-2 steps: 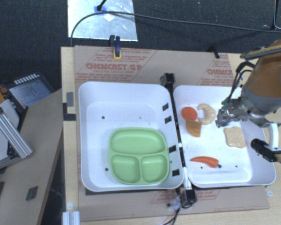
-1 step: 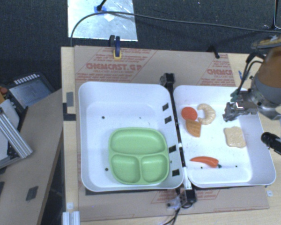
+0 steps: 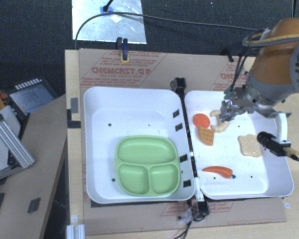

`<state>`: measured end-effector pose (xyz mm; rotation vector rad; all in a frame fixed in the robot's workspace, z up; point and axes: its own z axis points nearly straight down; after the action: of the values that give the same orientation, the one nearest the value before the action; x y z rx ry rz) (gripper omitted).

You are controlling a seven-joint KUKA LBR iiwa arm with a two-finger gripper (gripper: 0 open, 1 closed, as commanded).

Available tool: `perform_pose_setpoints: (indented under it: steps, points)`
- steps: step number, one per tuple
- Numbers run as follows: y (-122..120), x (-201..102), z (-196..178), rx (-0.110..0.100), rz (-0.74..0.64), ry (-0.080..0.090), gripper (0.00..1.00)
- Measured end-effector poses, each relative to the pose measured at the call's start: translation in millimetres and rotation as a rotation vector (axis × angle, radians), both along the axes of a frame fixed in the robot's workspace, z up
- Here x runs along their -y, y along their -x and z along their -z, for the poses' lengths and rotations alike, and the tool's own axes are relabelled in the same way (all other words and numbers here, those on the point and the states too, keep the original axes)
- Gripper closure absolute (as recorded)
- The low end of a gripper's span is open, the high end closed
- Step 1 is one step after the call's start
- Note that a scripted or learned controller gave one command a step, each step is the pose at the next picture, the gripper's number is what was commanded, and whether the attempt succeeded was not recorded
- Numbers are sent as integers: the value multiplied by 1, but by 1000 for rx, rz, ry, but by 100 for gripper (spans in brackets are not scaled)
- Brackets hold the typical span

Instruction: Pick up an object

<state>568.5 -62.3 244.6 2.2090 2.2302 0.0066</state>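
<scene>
Cannot tell whether the gripper (image 3: 228,111) is spread or pressed together: too dark and too small against the wrist to judge, and nothing to be seen pinched in it. Hangs low in the far left part of the right bin (image 3: 281,183), at or just above a pale curled piece (image 3: 221,127); cannot say whether touching it or a little clear. Just beside that, toward the divider, a round red piece (image 3: 201,120), and touching or nearly touching both from the near side, an orange wedge (image 3: 206,136). Farther out in the same bin, a beige flat piece (image 3: 249,146) toward the right wall and a red pepper (image 3: 217,171) near the front, both well apart from the gripper. Across the divider, in the left bin (image 3: 97,133), a green divided plate (image 3: 147,164), far from the action. Judged from this: nothing lifted yet, so the closing on a piece and the raising all left to do; most likely aimed at the pale curled piece, though crowded enough by the two neighbours to risk a nudge or a double catch. As for pose: reaches in from the right with the arm (image 3: 279,54) bent high over the bin's far right corner, orange band uppermost, wrist angled down and to the left into the bin.
</scene>
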Motion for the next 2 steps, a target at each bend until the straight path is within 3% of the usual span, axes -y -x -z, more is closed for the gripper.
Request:
perform_pose_setpoints:
  steps: [2]
  points:
    - [-33,-94,-1,-2,0,0,100]
